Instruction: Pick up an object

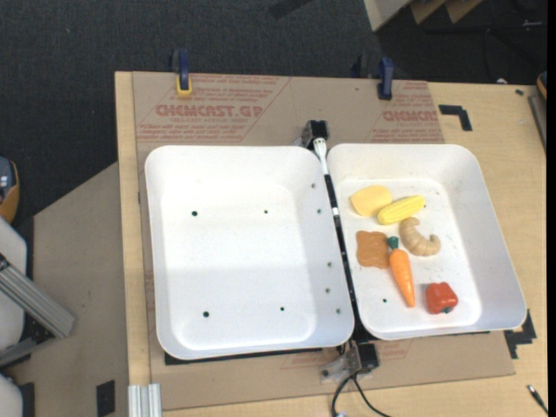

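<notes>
**Six toy foods waiting in the right bin**

You're looking down on two white bins side by side on a brown board (261,102). All your candidates sit in the right bin (486,207). At its centre lies a tan shrimp (420,237), curled. At eleven o'clock from it rests a yellow lump, maybe a potato (370,201), and touching that, at twelve o'clock from the shrimp, a corn cob (401,208) lying slantwise. At nine o'clock sits a flat brown piece like toast (372,250). A carrot (401,274) lies just beside it, green top toward the shrimp, tip pointing to six o'clock. At five o'clock, near the carrot's tip, stands a red pepper (441,298). The left bin (165,233) shows four dark dots on its floor.
</notes>
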You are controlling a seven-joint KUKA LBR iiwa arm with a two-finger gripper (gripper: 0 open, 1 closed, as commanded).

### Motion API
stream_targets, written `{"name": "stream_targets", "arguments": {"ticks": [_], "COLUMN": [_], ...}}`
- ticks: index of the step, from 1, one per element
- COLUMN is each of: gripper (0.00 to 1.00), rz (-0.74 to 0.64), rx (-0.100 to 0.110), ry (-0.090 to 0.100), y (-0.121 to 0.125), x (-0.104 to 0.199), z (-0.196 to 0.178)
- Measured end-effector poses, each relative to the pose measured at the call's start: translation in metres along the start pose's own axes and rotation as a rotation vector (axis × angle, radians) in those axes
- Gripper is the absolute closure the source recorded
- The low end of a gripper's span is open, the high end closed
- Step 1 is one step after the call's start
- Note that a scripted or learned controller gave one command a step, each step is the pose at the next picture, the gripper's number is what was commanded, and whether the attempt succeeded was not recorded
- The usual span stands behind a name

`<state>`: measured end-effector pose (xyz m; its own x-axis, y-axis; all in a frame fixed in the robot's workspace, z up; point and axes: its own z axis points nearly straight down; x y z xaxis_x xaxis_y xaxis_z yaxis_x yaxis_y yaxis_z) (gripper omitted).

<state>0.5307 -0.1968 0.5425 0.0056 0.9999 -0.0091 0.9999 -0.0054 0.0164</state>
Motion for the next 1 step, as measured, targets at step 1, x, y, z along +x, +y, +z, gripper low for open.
{"name": "stream_targets", "arguments": {"ticks": [1], "gripper": [1.00], "rz": [-0.009], "rx": [0.029], "ry": [0.014], "y": [-0.0525], "x": [0.0589], "z": [0.1122]}}
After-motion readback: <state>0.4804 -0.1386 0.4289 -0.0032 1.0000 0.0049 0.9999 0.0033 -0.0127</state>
